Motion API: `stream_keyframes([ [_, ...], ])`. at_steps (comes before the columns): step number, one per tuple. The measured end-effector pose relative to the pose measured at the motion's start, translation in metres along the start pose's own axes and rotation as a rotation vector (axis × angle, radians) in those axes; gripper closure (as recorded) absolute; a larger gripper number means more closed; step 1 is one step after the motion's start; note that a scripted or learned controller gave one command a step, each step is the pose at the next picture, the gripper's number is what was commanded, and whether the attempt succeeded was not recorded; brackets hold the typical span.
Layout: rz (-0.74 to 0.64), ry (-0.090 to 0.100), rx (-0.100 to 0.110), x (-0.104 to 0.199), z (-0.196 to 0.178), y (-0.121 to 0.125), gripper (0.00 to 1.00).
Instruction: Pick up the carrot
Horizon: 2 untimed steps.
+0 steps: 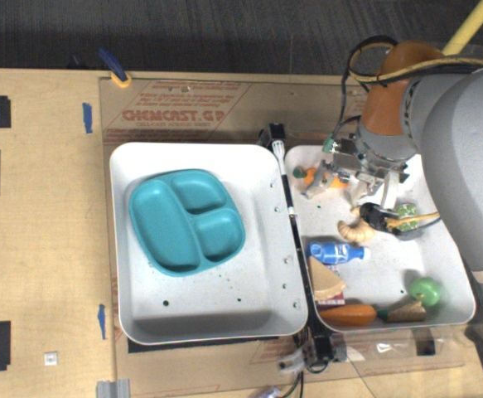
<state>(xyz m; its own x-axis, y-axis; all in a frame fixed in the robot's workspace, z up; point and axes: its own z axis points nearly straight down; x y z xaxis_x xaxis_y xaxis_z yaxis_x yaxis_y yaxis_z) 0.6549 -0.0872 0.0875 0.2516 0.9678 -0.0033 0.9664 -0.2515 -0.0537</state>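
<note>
A small orange carrot (309,173) lies just left of the gripper (334,170) at the right bin's (456,255) far corner; whether it is gripped I cannot tell. Best approach: centre over the carrot, clear of the wall, then descend.

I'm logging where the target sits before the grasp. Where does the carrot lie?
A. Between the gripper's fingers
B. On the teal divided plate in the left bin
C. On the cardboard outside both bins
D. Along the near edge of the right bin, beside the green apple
D: the carrot lies along the right bin's near edge, left of the green apple, while the gripper is at the far end.
</note>
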Motion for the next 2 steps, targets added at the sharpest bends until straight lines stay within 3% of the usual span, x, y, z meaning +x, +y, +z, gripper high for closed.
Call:
stream_keyframes([
  [1,0.26,0.013,0.008,0.0,0.0,0.003,0.0],
  [2,0.262,0.011,-0.015,0.0,-0.013,0.007,1.0],
])
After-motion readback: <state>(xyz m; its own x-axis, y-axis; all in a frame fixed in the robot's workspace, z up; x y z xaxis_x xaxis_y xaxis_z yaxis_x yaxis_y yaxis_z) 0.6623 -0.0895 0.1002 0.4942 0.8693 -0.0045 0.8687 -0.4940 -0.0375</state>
